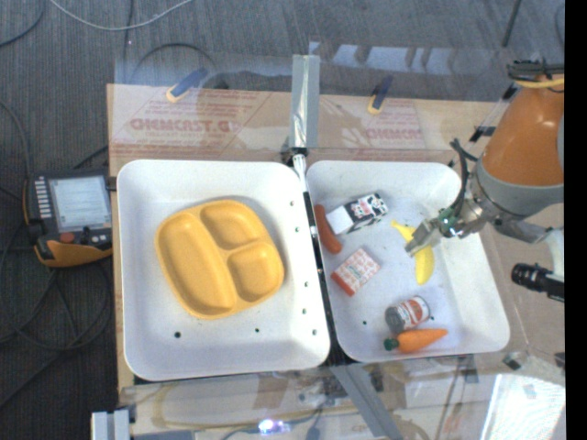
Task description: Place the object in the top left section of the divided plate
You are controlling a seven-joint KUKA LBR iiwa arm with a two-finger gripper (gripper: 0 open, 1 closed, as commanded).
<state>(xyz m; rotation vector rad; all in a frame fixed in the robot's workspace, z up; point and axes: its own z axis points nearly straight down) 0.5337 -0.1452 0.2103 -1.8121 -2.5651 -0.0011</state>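
- While the end effector (427,236) hangs low over the right bin (477,333), it sits right at the banana (420,257), touching or nearly so; whether it is spread or closed, I cannot tell from this slant.
- No object is visibly between its tips, so I call nothing held; the banana, the likely pick, lies on the right bin's floor, curved, just below the tool.
- Over in the left bin (138,337) waits the yellow divided plate (220,255), sitting skewed, so its top left section is not squarely where one might expect.
- Risk one: the banana is slim and curved, and a pinch off its middle could spin it or let it slip.
- Risk two: a drop aimed by the bin's corners rather than the tilted plate could land in the wrong section or on a ridge.
- Nearby clutter: a small toy truck (358,213), a red sausage (326,230), a red-and-white packet (356,270), a can (409,315) and a carrot (420,340).
- Between the bins runs a raised divider (312,246), and the carry must clear it.
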